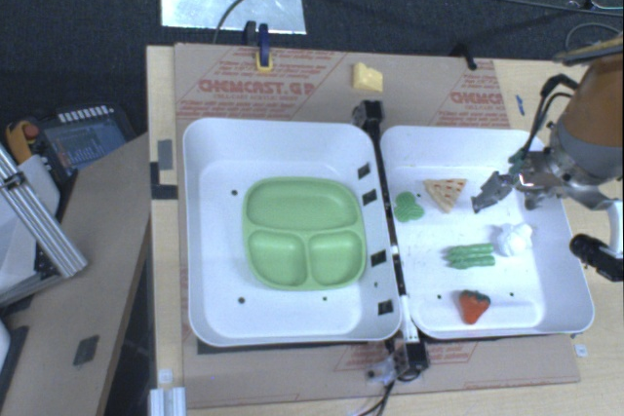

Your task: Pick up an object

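White left bin (210,209) holds a green tray (304,232). Right bin (556,307) holds broccoli (408,207), wedge (446,193), white piece (511,238), beans (469,255), strawberry (474,306). Gripper (490,195) beside wedge; grip state indeterminate.

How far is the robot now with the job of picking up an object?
Nothing looks picked yet. The pizza slice, green broccoli piece, white garlic-like piece, green beans and strawberry all lie in the right bin. In hand: the pincer hangs beside the pizza slice, nothing visibly in it. Left: grasping and lifting one item.
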